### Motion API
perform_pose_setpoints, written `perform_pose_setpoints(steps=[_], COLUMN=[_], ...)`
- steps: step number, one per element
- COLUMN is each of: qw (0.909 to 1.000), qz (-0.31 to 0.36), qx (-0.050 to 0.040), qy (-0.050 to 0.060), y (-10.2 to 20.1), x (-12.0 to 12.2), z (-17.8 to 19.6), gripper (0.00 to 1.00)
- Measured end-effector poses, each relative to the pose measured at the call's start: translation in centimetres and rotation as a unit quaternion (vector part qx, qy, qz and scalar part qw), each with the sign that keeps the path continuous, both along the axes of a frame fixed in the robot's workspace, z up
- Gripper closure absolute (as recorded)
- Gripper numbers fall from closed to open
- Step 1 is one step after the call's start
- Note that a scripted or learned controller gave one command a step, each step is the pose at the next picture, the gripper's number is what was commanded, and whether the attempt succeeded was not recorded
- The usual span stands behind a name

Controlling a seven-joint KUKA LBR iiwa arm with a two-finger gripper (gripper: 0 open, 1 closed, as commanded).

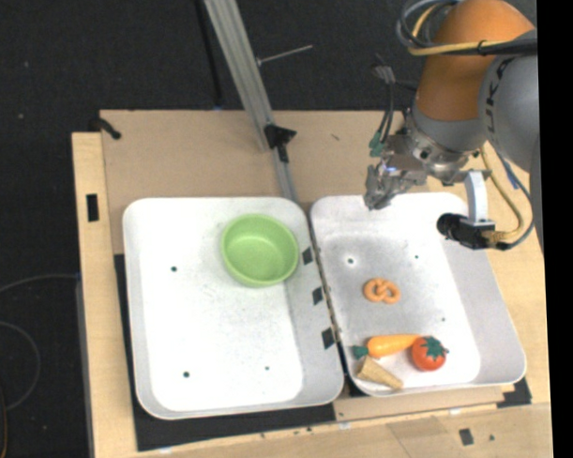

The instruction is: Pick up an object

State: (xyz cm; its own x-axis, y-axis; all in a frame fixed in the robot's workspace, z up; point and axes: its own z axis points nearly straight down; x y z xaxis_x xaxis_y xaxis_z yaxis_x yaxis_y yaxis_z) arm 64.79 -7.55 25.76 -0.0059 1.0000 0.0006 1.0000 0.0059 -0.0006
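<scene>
Your nearest candidate is the orange pretzel [382, 290], lying flat near the middle of the right bin [476, 292], apart from everything else. It looks like a small, light, stiff toy, and my guess is you'd do best pinching across its width, where the loops give the fingers an edge to bite; the smooth surface may slip a little. Down in the bin's near corner you've got a crowd: a carrot [392, 345] lying just beside a tomato [428, 353], and a pale wedge [380, 374] tucked right under the carrot. Those sit tight together, so they'd be awkward to take cleanly. Your gripper [380, 190] hangs over the far left corner of that right bin, well apart from the pretzel, and nothing sits in it. Whether it's spread or closed, I cannot tell from here. Over in the left bin [176, 302], a green bowl [259, 250] rests upright near the far edge.
</scene>
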Motion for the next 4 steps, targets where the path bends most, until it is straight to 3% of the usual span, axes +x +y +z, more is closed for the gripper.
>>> perform_pose_setpoints(steps=[2,3,4], qw=[1.0,1.0,1.0], qz=[0.001,0.001,-0.002], qx=[0.0003,0.0005,-0.0002], qy=[-0.001,0.0,0.0], y=[10.6,15.9,15.6], x=[0.0,-1.3,-1.3], z=[0.4,0.7,0.6], gripper=[1.0,1.0,0.0])
